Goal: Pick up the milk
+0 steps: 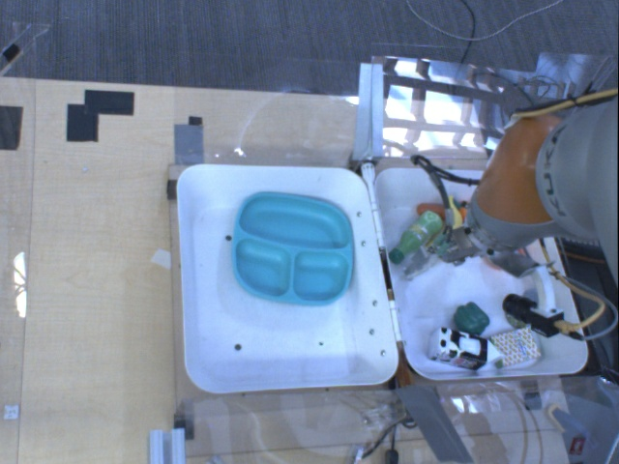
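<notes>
Nearest me, at the front edge of the right-hand shallow white bin (571, 361), lies the small black-and-white cow-patterned milk carton (462, 348), on its side and touching nothing but the bin floor. Just beside it to the right sits a pale patterned flat packet (515, 347), and just behind it a dark green lumpy object (472, 316). No print on any of them is legible from here.

Farther back in the same bin, the gripper (455, 245) hangs low near a green plastic bottle (419, 233), well apart from the milk. Whether its fingers are open or closed, I cannot tell; cabling and the wrist hide them.

I judge this the approach step, with nothing picked up yet. My next move should bring the gripper forward and down over the carton, avoiding the packet.

The left bin (203, 288) holds a teal three-compartment plastic plate (293, 246), resting on the wooden tabletop (87, 259).
</notes>
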{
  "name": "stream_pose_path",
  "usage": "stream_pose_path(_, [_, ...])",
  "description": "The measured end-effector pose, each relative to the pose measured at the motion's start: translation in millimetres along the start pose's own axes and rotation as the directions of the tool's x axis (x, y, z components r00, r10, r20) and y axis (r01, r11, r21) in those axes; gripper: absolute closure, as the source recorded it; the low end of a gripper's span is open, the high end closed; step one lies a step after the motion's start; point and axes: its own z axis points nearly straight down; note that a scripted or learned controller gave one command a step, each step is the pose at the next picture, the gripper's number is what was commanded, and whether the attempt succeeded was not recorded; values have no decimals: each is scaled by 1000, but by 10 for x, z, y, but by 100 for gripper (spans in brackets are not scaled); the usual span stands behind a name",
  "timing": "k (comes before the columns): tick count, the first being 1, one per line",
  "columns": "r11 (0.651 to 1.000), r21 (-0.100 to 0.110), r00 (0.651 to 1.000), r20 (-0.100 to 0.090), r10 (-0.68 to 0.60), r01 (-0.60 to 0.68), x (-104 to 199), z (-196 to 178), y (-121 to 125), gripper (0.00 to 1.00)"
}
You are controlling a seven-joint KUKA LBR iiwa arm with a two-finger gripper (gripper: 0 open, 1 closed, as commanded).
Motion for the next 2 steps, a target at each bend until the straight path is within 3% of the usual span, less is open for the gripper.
stream_pose_path(1, [1000, 0, 1000, 1, -29, 29, -54, -8, -548, 0])
stream_pose_path(2, [993, 2, 993, 1, 114, -114, -528, 20, 264, 0])
